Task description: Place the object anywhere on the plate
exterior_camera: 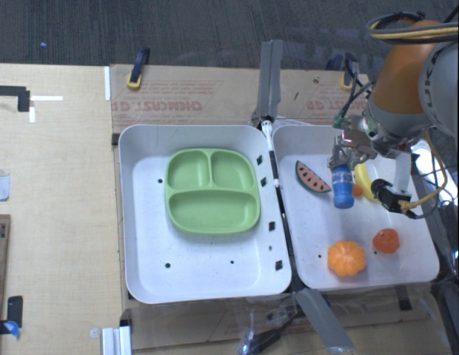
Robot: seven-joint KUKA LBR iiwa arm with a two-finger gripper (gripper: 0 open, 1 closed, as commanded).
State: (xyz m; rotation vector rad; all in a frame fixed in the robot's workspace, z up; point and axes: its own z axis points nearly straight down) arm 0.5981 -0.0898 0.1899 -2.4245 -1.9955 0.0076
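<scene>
Right bin: small blue plastic bottle (343, 187) upright, long axis vertical, base down, top clamped between the fingers of the two-finger gripper (340, 161). Watermelon slice (312, 177) just left. Green three-compartment plate (212, 191) sits in the left white bin (141, 272)

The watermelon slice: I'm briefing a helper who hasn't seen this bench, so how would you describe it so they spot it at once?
Take the right-hand white bin, beside the one holding the green plate. Near its left wall, just left of the blue bottle under the gripper, lies the watermelon slice. It is a flat red wedge with a green rind and dark seeds, unlike the round orange and tomato nearer the front.
</scene>
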